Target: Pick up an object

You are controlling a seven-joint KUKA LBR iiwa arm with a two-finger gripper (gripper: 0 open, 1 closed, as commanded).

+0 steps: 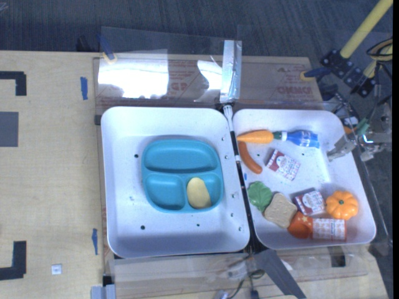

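Arm at the right rim of the right bin, nothing between its fingers that can be seen.

The gripper (349,143) sits at the right bin's (312,238) right wall, too small and blurred to tell whether it is apart or together. Candidate objects crowd the bin's lower half: a toy pumpkin (342,205), a red packet (310,201), a bread slice (280,210), a green leafy piece (260,194) and a red-capped jar (319,228), most touching. A cleaner pick, in my judgement, is the 1 white sachet (283,165) lying apart with bare floor around it, or the blue-and-white bottle (298,138) beside the carrot (255,137). The pumpkin lies close to the right wall, leaving little finger room. In the left bin (118,185), a yellow lemon-like piece (198,193) sits in a blue divided tray (181,157).
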